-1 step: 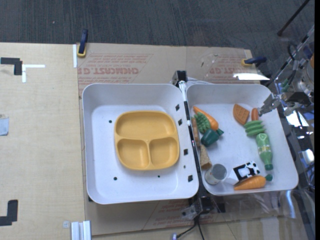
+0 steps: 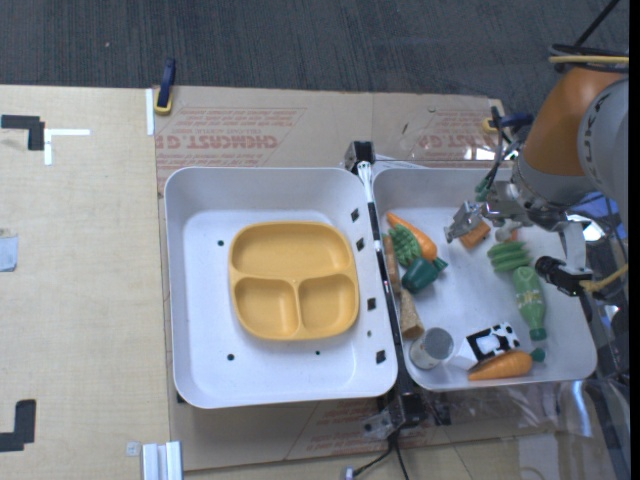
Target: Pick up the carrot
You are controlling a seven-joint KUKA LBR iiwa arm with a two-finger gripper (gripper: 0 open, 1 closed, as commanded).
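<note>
An orange carrot (image 2: 419, 237) with a green leafy top lies at the left side of the right bin (image 2: 570, 353), close to the divider. A second orange carrot-shaped piece (image 2: 500, 366) rests by that bin's front edge. My gripper (image 2: 466, 225) hangs low over the bin's back middle, to the right of the leafy carrot and apart from it. A small orange piece (image 2: 478, 234) sits right against the gripper; whether it is held is unclear.
The right bin also holds a green pea pod (image 2: 508, 256), a green bottle (image 2: 530, 305), a dark green piece (image 2: 421, 276), a brown stick (image 2: 408, 310), a grey cup (image 2: 435, 348) and a black-and-white toy (image 2: 491, 342). A yellow divided plate (image 2: 295, 236) lies in the left bin (image 2: 190, 298).
</note>
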